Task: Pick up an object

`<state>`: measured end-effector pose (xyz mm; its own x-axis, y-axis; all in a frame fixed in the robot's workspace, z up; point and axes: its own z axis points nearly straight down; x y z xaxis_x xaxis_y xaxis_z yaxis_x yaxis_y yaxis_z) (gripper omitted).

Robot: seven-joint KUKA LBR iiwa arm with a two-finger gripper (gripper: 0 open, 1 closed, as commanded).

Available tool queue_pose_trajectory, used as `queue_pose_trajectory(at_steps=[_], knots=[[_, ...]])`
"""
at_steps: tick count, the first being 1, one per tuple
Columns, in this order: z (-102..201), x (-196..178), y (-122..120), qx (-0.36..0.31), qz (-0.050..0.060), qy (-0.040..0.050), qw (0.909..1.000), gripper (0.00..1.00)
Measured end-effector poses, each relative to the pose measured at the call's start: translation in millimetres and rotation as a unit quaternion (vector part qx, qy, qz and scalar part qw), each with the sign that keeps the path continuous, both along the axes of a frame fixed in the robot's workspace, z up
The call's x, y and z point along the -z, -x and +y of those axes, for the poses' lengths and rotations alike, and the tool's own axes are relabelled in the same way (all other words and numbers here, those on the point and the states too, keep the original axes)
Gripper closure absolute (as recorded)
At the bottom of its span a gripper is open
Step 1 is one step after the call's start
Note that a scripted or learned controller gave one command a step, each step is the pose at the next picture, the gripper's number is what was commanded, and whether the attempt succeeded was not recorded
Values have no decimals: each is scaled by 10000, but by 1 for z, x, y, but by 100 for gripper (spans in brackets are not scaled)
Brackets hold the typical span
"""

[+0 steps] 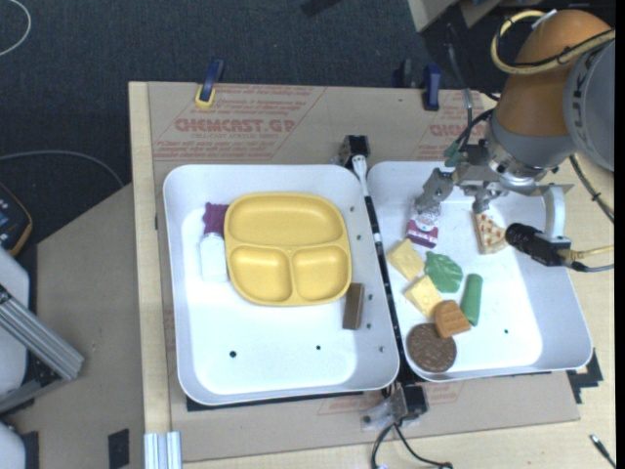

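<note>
The small packet (423,233) lies in the right bin (547,335), just up from the yellow block (404,259). The pincer (457,195) hangs spread just above the packet, one finger near it, grasping nothing. I would centre it over the packet, descend straight and close, keeping off the pizza slice (488,231) beside the packet.

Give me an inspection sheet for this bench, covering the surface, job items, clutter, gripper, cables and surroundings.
Surface: cardboard-covered bench bearing left white bin and right white bin.
Job's things: right bin holds small toy foods, including a green leaf-shaped piece, a brown round cookie and a pizza-slice piece.
Clutter: yellow three-compartment plastic tray in the left bin.
Gripper: two-finger gripper open above the right bin, holding nothing.
Cables: yellow cable loop on the arm.
Surroundings: dark floor.
</note>
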<state>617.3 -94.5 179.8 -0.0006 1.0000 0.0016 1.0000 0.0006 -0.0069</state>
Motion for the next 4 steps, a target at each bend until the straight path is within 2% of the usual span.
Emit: queue_pose_trajectory(at_steps=[2,3,4], knots=[[-5,98,-2,2,-6,2,10000,0],[-5,84,-3,8,-36,7,10000,100],[-14,36,-5,7,-62,17,10000,100]])
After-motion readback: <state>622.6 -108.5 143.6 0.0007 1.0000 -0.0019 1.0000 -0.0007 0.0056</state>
